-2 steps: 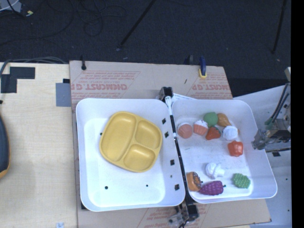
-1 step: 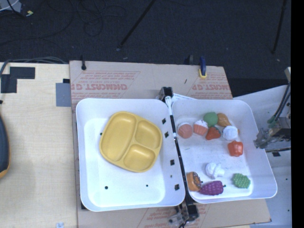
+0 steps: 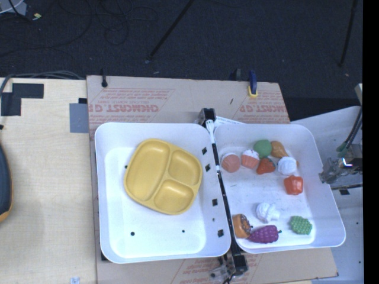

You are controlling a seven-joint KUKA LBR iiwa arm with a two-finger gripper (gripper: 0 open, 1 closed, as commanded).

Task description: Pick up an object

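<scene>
At the right edge of the view, just outside the right bin (image 3: 323,158), a small grey metal assembly (image 3: 342,171) juts in with thin cables rising from it; it is cut off by the frame and blurred, and I cannot tell whether it is the pincer, nor how that stands or whether it has hold of anything; no toy is seen lifted off the bin floor. At the left edge a dark rounded object (image 3: 5,185) is cropped, too little of it showing to name.

Two shallow white bins sit side by side on a sheet of printed cardboard (image 3: 177,102) on the table (image 3: 41,188), their inner rims touching along a line of black clips. The left bin (image 3: 112,229) holds a yellow divided plate (image 3: 163,175), lying flat and turned at a slant, nothing in its compartments. The right bin holds the small toy foods, all resting on its floor: along the upper part a pink round piece (image 3: 230,163), a white-and-red piece (image 3: 250,158), a green round piece (image 3: 263,147), an orange-brown piece (image 3: 278,149), a red wedge (image 3: 266,166) and a white ball (image 3: 287,165), packed close and partly overlapping so their outlines are hard to separate; a red pepper-like piece (image 3: 294,185) just below the ball; a white lumpy piece (image 3: 267,210) near the middle; along the lower rim an orange-brown bun (image 3: 240,225) touching a purple grape bunch (image 3: 264,234), and a green knobbly piece (image 3: 301,225) apart to the right.
</scene>
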